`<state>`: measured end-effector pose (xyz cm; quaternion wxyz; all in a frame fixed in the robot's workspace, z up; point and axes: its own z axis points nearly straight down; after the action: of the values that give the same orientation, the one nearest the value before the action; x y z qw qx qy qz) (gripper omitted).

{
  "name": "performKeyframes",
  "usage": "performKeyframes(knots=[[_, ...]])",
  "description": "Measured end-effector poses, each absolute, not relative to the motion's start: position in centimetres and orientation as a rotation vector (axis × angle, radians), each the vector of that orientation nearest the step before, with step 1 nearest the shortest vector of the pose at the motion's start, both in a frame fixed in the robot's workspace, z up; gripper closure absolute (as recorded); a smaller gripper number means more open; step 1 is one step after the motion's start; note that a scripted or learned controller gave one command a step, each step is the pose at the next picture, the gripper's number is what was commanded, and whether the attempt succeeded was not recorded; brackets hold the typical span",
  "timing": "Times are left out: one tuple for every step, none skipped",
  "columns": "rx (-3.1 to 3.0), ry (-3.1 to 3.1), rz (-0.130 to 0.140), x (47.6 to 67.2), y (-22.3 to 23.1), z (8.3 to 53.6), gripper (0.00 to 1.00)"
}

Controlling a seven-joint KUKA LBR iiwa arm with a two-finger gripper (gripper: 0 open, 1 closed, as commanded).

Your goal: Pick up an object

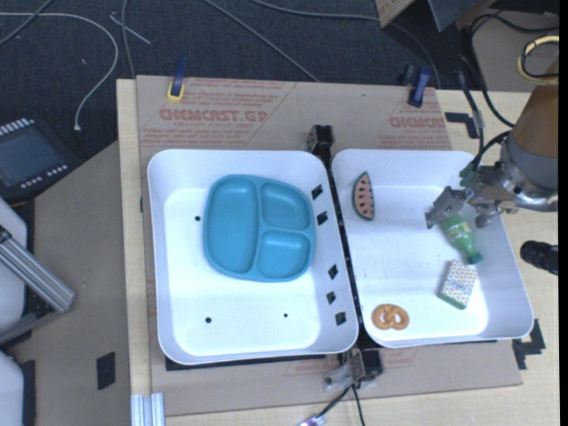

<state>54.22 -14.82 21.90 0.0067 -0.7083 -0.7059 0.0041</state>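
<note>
Jaws look spread, fingers either side of the green bottle in the right bin, but can't confirm they actually pinch it; gripper sits low over the bin's right side with the grey arm coming in from the right. Bottle lies tilted on the bin floor, with a small patterned box just below it, a pretzel near the front edge and a watermelon slice well apart near the divider. Left bin on the worktop holds a blue divided plate.
</note>
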Motion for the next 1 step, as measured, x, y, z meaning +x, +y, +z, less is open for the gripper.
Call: performKeyframes(knots=[[-2.220,-2.220,0.000,54.50,-14.78,22.62,0.00]])
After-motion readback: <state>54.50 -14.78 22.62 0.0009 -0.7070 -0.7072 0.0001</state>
